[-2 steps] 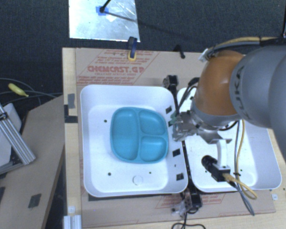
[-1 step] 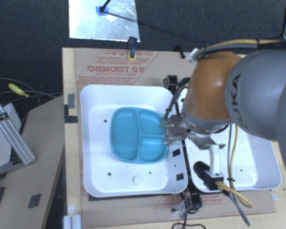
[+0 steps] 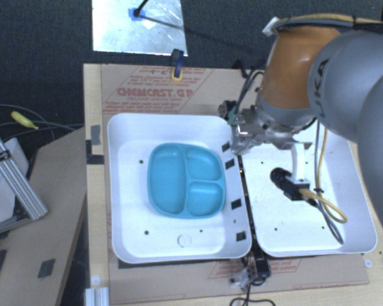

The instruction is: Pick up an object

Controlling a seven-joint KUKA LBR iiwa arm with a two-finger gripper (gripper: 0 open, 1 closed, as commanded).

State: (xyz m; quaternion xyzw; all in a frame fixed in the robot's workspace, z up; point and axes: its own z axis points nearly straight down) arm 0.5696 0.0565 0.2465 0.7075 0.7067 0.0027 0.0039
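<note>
Blue, with three wells, the plate (image 3: 185,179) lay flat in the middle of the left bin (image 3: 124,234), its right edge near the wall shared with the right bin (image 3: 351,234). Farther back, the claw (image 3: 237,142) hung over that shared wall, near the plate's far right corner; whether it was spread or closed could not be told. Printed cardboard (image 3: 153,91) lay beyond the bins.
</note>
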